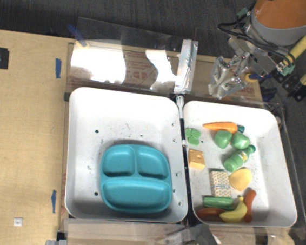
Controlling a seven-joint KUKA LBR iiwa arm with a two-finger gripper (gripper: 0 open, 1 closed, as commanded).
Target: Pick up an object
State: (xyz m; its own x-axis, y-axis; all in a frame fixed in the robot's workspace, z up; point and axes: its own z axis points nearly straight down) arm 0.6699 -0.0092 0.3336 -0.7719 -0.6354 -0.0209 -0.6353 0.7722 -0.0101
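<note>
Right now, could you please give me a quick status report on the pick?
End effector above right bin's far rim, nothing held. Toy foods unpicked, carrot nearest. Teal tray in left bin.

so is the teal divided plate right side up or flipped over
Right side up: the teal divided plate in the left bin shows three recessed compartments facing the camera, two small above, one large below.
</note>
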